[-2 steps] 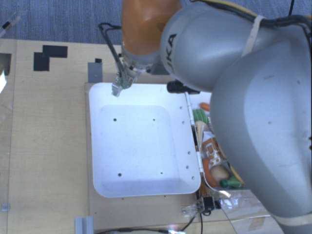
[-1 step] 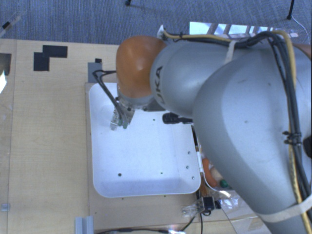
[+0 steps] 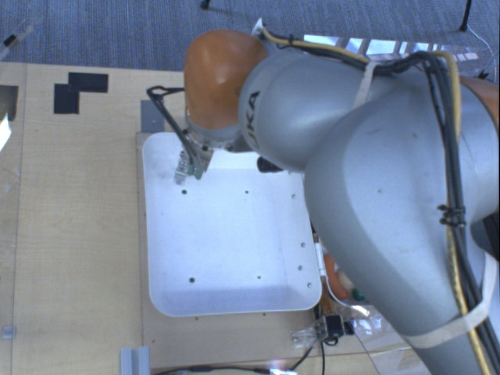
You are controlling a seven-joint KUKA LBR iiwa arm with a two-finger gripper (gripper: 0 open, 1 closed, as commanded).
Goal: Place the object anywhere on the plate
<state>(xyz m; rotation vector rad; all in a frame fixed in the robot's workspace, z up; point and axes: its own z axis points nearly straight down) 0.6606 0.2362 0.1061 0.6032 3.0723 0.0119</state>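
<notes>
Judging where the object sits is the hard part. A small orange-red patch (image 3: 333, 275) with a speck of green beside it peeks out from under the arm's lower edge, just right of the white bin (image 3: 234, 287). That patch may be the object or part of the plate, and I cannot tell which. Nothing can be made out lying on the bin's bare floor, which carries only a few small dark dots.

The tool (image 3: 190, 166) hangs low over the far left corner of that bin, close to its back wall. Its tip is small and blurred, with a faint greenish tint. I cannot tell whether it is released, clenched or grasping anything. Above it sits the orange band (image 3: 219, 73) of the wrist, and behind that the thick grey arm (image 3: 375, 170) sweeps in from the right, with cables (image 3: 449, 170) strapped along it. The bin rests on the pale wooden desk (image 3: 70, 248), which has black marks (image 3: 78, 91) near its far left edge.

The step in hand looks like the reach or the pick, not the placing, since the tool is well apart from the side that the arm covers. The next move calls for certainty that something is held. It then calls for a lift clear of the bin wall and a carry to the right, with the release made only once the tool is over the plate.
</notes>
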